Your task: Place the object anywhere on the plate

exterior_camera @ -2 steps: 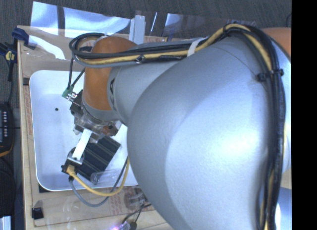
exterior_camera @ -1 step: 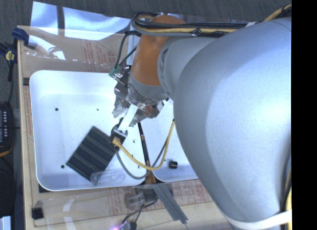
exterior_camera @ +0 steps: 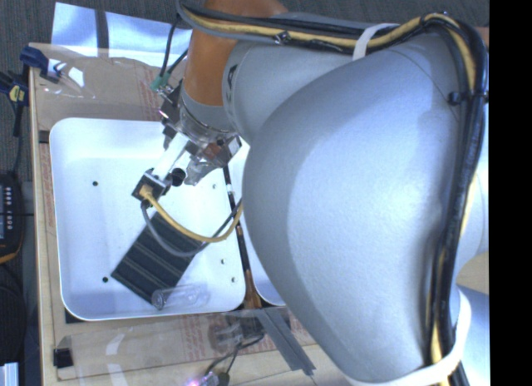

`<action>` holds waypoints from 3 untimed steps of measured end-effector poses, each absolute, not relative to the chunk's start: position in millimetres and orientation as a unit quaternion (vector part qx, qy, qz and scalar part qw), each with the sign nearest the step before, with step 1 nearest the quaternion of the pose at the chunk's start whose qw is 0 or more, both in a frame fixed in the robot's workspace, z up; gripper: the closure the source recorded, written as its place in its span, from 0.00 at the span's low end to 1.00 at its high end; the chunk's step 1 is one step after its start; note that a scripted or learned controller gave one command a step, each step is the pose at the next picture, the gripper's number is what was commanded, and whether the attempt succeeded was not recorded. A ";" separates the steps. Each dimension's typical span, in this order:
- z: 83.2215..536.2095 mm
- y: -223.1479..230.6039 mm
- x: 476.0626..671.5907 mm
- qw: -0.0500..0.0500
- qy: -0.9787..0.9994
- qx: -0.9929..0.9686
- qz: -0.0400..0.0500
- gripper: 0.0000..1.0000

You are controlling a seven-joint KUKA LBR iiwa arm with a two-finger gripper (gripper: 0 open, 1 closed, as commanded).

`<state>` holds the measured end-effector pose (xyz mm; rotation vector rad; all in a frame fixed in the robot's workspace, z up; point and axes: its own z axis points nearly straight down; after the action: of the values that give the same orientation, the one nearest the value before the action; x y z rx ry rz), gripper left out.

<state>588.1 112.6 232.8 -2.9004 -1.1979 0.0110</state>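
My gripper (exterior_camera: 150, 266) hangs below the orange-banded wrist as a dark ribbed block, low over the left white bin (exterior_camera: 75, 210), near its front wall. A small clear, tube-like object (exterior_camera: 184, 297) lies on the bin floor at the front edge, just right of the gripper's lower end. Whether the two touch cannot be told from this angle. A yellow cable (exterior_camera: 195, 239) loops from the wrist across the bin's right side.
The bulky grey arm (exterior_camera: 366, 193) covers the right bin and most of the view's right half. Taped plastic sheeting (exterior_camera: 91, 76) and bench edge lie behind the left bin. Bare white floor fills the left bin's left and back parts.
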 end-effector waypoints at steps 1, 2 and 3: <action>232.8 112.8 587.9 0.002 -0.382 -0.924 0.004 0.00; 241.6 115.2 587.1 0.003 -0.387 -0.922 0.007 1.00; 207.5 46.8 575.3 0.002 -0.296 -0.955 0.004 1.00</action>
<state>575.3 46.8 207.5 -2.9973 -0.9271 0.0120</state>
